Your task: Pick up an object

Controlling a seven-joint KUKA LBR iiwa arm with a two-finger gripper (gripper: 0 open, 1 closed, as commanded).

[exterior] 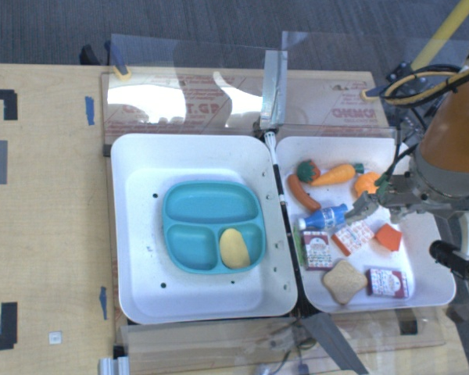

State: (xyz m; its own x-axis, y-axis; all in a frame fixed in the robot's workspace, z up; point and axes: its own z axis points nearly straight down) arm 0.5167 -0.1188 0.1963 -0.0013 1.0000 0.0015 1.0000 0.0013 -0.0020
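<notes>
The right bin (pixel 431 287) holds several small items. A blue bottle (pixel 325 217) lies near its middle. A carrot (pixel 334 175) and a red sausage (pixel 303 194) lie toward the back left. A red carton (pixel 318 250), a slice of bread (pixel 343 281) and a second carton (pixel 387 282) lie toward the front. My gripper (pixel 366 206) hangs low over this bin, just right of the bottle's end and above a red-and-white packet (pixel 353 237). I see nothing lifted off the bin floor.
An orange wedge (pixel 389 237) lies right of the packet, and an orange piece (pixel 366 183) lies behind the gripper. The left bin (pixel 133 209) holds a teal divided plate (pixel 211 205) with a yellow fruit (pixel 234 248) in one compartment. The arm covers the right bin's right side.
</notes>
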